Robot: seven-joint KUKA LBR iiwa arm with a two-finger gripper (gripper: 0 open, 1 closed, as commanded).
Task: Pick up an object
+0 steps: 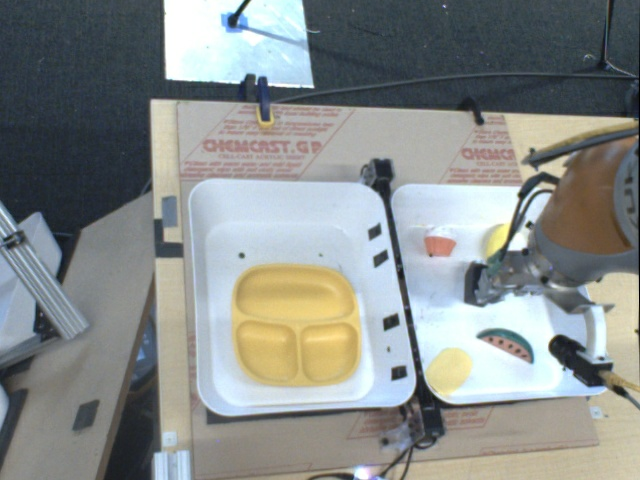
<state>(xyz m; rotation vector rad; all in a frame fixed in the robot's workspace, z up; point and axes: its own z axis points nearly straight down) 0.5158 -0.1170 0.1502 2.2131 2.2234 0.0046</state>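
Four small things lie in the right bin around our gripper, and any of them would do for this pick. Just beyond it, toward the back wall of the bin, sits an orange and white cup; close beside it on the arm's side is a yellow ball, partly hidden by the wrist. In front of it, toward the near wall, lie a watermelon slice and a flat yellow disc. We judge all of them to be light toy pieces, stiff and smooth, so likely to slip. The cup looks easiest, taken across its sides; the disc lies flat and offers little edge. Our gripper hangs low over the bin floor between the cup and the slice, and we see nothing between its fingers. Whether they stand wide or narrow we cannot tell from above. The yellow tray sits well apart in the left bin.
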